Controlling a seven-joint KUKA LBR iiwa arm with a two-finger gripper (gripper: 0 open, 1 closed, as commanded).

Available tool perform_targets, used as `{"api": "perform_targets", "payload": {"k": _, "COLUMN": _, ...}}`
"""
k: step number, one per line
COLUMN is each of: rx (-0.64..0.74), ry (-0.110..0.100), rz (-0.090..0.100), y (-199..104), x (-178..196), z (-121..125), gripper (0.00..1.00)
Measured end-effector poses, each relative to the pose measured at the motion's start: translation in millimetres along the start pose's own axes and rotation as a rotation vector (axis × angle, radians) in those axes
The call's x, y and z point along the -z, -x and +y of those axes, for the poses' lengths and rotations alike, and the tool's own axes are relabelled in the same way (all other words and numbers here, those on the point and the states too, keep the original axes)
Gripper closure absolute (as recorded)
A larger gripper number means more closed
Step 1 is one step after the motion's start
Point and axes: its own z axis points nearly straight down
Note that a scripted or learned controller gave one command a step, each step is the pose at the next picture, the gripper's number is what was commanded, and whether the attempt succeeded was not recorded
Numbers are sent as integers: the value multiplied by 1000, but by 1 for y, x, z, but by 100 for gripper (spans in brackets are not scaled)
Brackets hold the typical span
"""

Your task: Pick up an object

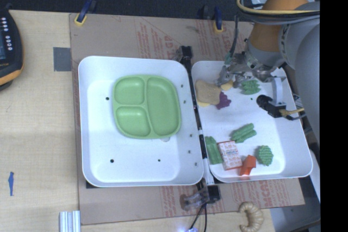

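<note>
The arm comes in from the right and has its gripper (231,74) down low at the far end of the right bin (291,133), right where a little cluster sits: a tan flat piece (205,92), a small purple toy (223,100) and a green leafy bit (250,86). There's also something yellowish right under the gripper, too small to name. Whether it's open, closed or holding anything can't be told from this angle, because the wrist hardware covers that part.

The rest of the candidates lie toward the near end of that bin: a green pickle-looking thing (243,132), a red and white packet (229,154), an orange piece (247,164) and another green lump (265,155). The left bin (95,117) just holds a green divided plate (147,106), probably there as a drop-off spot. The loose scatter looks meant to give the gripper room around each item.
</note>
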Motion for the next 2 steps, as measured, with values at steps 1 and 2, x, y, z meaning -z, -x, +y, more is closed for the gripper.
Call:
{"api": "perform_targets", "payload": {"k": 1, "rx": -3, "ry": -8, "rz": 7, "y": -37, "x": 91, "z": -55, "gripper": 100}}
{"api": "perform_targets", "payload": {"k": 2, "rx": -1, "ry": -9, "rz": 4, "y": -86, "x": 83, "z": -35, "gripper": 100}}
